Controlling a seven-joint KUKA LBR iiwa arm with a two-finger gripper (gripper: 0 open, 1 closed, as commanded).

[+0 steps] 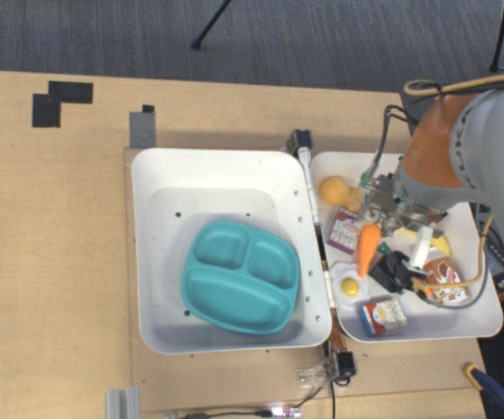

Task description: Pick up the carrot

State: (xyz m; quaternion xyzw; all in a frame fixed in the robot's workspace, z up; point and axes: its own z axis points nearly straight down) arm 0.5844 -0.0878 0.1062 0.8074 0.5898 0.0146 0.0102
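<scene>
Reaching in from the right edge of the tabletop (pixel 51 251), the grey arm (pixel 487 138) bends down over the right bin (pixel 489 323), and its hand (pixel 381 209) hangs low over that bin's middle. Whether the hand is apart or together cannot be told from this angle, and nothing can be seen clamped in it.

The carrot (pixel 369 245) lies on the bin floor just below the hand, tilted, with its thick end toward the hand and its tip toward the near edge. Whether the hand touches the carrot's upper end cannot be made out. A purple packet (pixel 345 232) lies just beside the carrot, on the side nearer the edge shared with the left bin (pixel 147 234).

An orange ball (pixel 333 188) sits in the right bin's far corner by that shared edge. A small yellow round thing (pixel 349 286) rests near the same edge, closer to the front. A small carton (pixel 383 315) lies along the near edge, and a brown-and-white packet (pixel 445 279) lies toward the bin's right edge.

A teal divided plate (pixel 241 276) sits in the left bin, toward its near edge.
</scene>
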